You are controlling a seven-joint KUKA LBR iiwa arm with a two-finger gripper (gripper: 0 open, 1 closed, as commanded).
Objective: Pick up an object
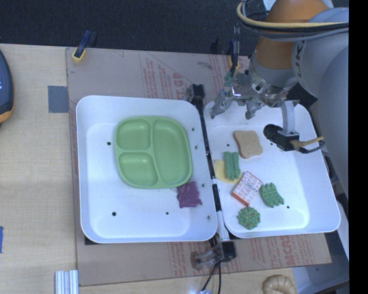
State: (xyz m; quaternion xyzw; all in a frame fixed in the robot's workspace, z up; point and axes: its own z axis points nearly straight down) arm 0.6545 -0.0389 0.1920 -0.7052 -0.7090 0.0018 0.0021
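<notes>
Toast-shaped tan slice [248,144] lies in the right white bin [319,213], at 6 o'clock from my gripper [236,106], fingers apart and holding nothing. Descending off-centre could knock it aside.

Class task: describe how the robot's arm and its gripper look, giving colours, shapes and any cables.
The arm is bulky, rounded and grey, with an orange dome-like band above the wrist. Black and yellow cables loop around that band. Below it sits a metallic, grey gripper with thin prongs.
</notes>
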